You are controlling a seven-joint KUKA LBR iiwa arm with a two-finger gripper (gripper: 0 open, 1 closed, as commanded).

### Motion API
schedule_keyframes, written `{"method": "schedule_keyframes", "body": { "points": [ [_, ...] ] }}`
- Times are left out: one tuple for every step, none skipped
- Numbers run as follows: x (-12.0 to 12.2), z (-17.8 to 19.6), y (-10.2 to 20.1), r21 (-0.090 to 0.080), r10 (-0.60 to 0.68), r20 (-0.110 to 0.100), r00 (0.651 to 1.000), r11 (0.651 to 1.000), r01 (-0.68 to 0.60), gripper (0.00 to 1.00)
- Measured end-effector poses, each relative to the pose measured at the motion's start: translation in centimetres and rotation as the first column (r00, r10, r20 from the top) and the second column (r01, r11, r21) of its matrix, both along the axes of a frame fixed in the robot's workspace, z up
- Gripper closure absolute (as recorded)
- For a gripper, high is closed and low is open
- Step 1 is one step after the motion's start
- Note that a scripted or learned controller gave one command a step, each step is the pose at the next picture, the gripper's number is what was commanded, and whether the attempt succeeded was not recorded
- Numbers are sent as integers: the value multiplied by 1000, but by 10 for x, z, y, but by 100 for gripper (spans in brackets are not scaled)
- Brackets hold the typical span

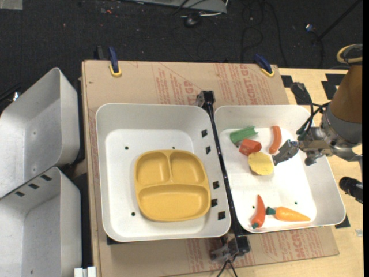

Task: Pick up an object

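1. Yellow toy lemon [261,164] lies in the right bin [323,180], near its centre, not yet lifted.
2. The pincer [286,151] hovers at the lemon's two o'clock, just beside it; whether it is open I cannot tell, and it holds nothing visible.
3. Crowding the lemon at eleven o'clock: red pepper [249,146], green piece [243,134]; orange sausage [275,138] at one.
4. A carrot [289,214] and chilli [259,212] lie at six, apart.
5. The left bin [109,172] carries a yellow tray [172,185].
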State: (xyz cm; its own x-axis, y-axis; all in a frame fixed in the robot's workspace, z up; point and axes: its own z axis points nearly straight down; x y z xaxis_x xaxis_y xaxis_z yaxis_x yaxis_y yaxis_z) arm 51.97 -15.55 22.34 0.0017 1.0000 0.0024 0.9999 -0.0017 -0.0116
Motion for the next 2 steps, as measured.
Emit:
{"method": "schedule_keyframes", "body": {
  "points": [
    [3, 5, 0, -2, 3, 11, 1000, 1000, -3, 0],
    [-8, -45, 2, -1, 0, 6, 1000, 1000, 0, 0]
  ]
}}
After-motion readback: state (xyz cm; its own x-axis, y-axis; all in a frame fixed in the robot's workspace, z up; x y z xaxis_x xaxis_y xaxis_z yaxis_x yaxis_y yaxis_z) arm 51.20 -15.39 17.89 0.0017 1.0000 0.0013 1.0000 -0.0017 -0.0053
